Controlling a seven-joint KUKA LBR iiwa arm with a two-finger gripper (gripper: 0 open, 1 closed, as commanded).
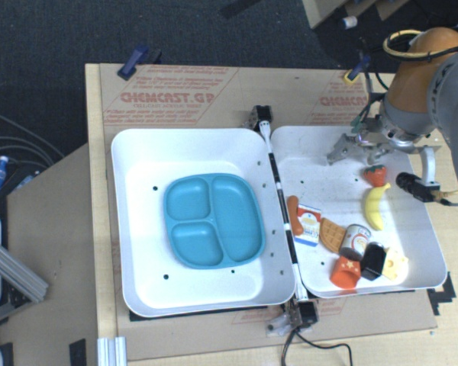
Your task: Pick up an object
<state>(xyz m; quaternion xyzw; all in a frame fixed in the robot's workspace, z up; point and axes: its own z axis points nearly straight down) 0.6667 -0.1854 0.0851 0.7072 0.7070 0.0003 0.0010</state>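
Upright-ish banana point(375, 207), long axis running near-to-far, right bin point(313, 147).

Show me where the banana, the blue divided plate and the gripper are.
banana point(375, 207): camera view, middle of its curved body.
blue divided plate point(185, 203): camera view, upper left compartment.
gripper point(351, 149): camera view, between its fingertips.

Two white bins point(137, 158) sit side by side on the table. One blue divided plate point(212, 219) lies in the left bin. The right bin holds what looks like eight small things, though the cluster at five o'clock is hard to separate: one banana point(375, 207), one strawberry point(375, 175), one can point(357, 239), one sausage point(293, 214).
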